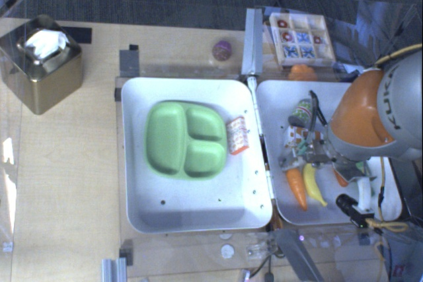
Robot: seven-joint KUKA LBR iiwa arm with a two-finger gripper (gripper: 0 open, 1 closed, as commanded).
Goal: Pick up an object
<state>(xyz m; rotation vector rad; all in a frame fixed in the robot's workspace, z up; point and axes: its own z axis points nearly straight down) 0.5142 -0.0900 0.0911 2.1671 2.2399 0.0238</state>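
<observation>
We are looking at the small orange plastic carrot (297, 187) and the small yellow plastic banana (313, 185) lying side by side in the right white bin (277, 142), at about 6 o'clock in it. They are looking like toy food, so we are guessing they are light, hard and a bit slippery. We are thinking the best hold is across the thin middle of one of them. The carrot is pointing its tip down toward us, and the banana is curving just beside it, nearly touching. The grey pincer (309, 154) is hanging just above them, at their 12 o'clock. We cannot tell how it is set. The green plastic divided plate (185, 140) is sitting in the left white bin (142, 195).
</observation>
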